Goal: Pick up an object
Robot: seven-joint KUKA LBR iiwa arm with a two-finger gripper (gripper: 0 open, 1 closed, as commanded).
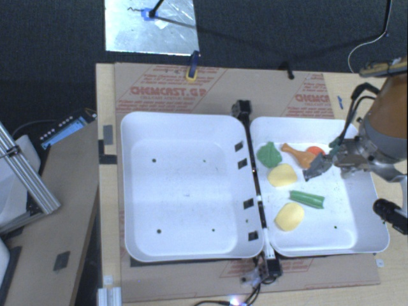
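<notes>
The right bin (pixel 363 234) holds several toy foods. A green leafy piece (pixel 269 154) lies at its upper left, with an orange carrot-like piece (pixel 294 152) and a red piece (pixel 315 150) beside it. Below them lie a pale yellow piece (pixel 282 175), a green pod (pixel 306 199) and a yellow lemon-like piece (pixel 289 217). My gripper (pixel 316 166) reaches in from the right and hovers low over the right end of the orange piece, just under the red one. Nothing is visibly held.
The left bin (pixel 185 190) sits beside the right one, with a black hinge strip (pixel 252 183) between them. Both rest on a cardboard sheet (pixel 172 85). A foil-like square (pixel 150 18) lies behind the bench, and a metal frame (pixel 25 177) stands at the left.
</notes>
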